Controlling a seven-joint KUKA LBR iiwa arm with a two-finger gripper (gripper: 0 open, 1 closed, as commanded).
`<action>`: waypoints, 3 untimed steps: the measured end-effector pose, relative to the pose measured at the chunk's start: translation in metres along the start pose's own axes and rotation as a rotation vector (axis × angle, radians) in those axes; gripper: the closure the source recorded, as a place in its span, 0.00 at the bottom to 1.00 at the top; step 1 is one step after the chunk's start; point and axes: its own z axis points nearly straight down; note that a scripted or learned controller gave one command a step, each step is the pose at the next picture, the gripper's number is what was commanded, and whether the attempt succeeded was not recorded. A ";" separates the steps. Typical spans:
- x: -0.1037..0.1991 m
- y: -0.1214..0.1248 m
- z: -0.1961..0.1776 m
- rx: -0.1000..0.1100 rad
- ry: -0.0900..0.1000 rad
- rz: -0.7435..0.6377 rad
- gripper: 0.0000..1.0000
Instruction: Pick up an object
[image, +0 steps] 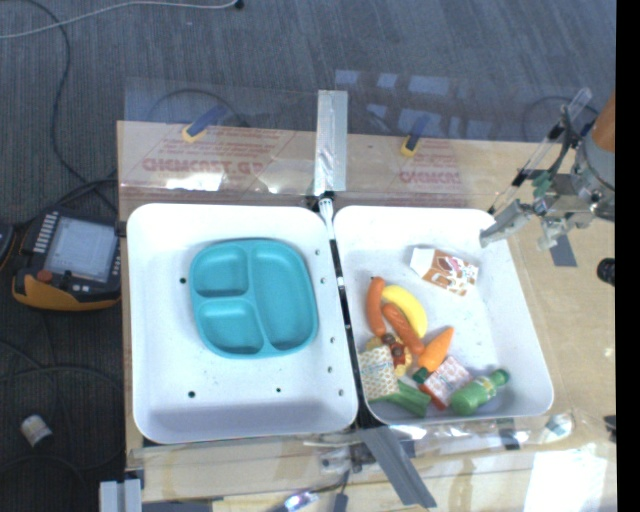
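Note:
The right bin (520, 330) holds a pile of small items. Among them are a yellow banana (408, 303), an orange carrot (373, 300), a second carrot (436, 348), a green bottle (478, 392), a green vegetable (405, 401) and a white printed packet (444, 270). My gripper (525, 238) hangs over the bin's far right corner, up and to the right of the packet. Its fingers are spread apart with nothing between them. The grey arm with its orange band enters at the right edge.
The left bin (160, 390) bears a teal divided plate (250, 297). A metal strip (331, 140) stands behind the seam between the bins. A handheld device (72, 258) lies on the floor at left. Small printed packets (378, 372) sit near the right bin's front.

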 end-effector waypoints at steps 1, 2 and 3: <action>0.056 0.001 0.082 0.001 -0.001 0.052 0.00; 0.064 -0.036 0.188 -0.003 0.001 -0.062 0.00; 0.064 -0.036 0.179 -0.002 0.002 -0.061 1.00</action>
